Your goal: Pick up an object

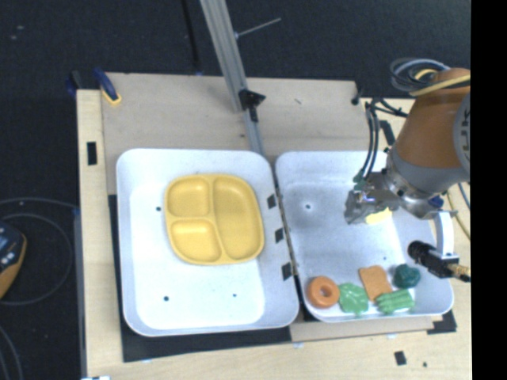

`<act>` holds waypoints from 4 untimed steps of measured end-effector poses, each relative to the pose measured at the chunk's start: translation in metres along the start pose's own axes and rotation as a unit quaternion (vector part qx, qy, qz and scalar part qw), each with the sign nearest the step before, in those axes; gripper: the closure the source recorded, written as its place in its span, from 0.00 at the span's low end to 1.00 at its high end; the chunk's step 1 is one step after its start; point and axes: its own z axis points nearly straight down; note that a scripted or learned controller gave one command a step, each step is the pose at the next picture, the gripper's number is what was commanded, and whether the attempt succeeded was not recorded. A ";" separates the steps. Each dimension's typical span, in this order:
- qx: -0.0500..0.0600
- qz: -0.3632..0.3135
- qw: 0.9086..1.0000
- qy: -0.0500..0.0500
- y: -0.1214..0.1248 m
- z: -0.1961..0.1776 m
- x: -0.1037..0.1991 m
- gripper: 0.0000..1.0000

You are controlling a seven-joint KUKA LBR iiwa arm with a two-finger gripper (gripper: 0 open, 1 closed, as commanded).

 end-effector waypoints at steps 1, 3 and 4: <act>0.002 -0.004 1.000 0.001 -0.005 0.003 0.046 1.00; 0.000 -0.005 1.000 0.001 -0.013 -0.026 0.154 1.00; 0.001 -0.005 1.000 0.001 -0.023 -0.036 0.206 1.00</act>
